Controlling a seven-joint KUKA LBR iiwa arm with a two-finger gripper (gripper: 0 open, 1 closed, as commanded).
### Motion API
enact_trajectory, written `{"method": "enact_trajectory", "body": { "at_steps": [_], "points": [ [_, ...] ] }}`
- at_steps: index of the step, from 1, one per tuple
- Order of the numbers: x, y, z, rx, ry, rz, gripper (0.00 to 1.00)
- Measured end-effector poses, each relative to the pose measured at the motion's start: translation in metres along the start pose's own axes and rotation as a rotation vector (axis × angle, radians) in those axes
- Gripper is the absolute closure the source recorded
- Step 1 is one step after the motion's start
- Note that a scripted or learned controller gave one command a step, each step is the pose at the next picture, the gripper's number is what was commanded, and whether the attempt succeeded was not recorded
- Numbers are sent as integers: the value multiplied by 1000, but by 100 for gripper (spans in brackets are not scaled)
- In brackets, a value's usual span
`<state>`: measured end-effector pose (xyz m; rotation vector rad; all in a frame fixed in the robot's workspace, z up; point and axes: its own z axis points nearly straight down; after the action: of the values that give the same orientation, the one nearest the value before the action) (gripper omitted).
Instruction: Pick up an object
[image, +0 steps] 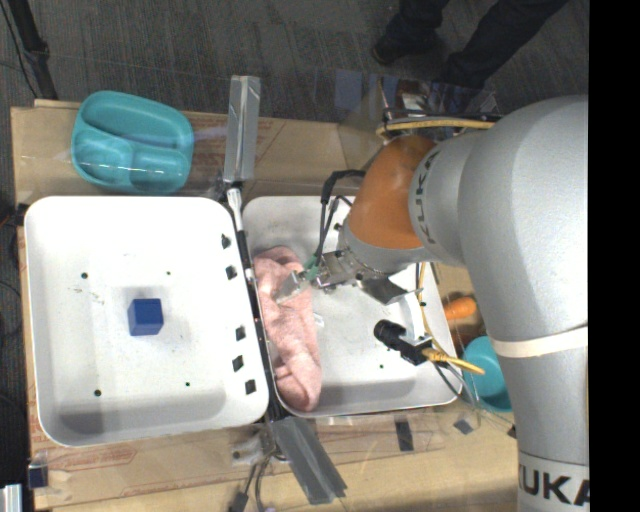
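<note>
A pink cloth (287, 330) lies crumpled along the left wall of the right bin (350, 400). My gripper (300, 283) reaches in from the right and sits low over the cloth's upper end, touching or just above it. A small blue cube (146, 316) rests on the floor of the left bin (60, 250), far from the gripper. The grey arm with its orange band (395, 200) covers the upper right part of the right bin.
A teal divided dish (132, 140) lies on the bench behind the left bin. An orange object (460, 308) and a teal object (488, 368) sit at the right bin's right edge, partly behind the arm. A black cable fitting (402, 342) hangs over the right bin.
</note>
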<state>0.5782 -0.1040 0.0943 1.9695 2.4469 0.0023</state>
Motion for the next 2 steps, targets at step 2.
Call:
{"method": "enact_trajectory", "body": {
  "at_steps": [2],
  "points": [
    [-23,77,0,1,0,35,0]
  ]
}}
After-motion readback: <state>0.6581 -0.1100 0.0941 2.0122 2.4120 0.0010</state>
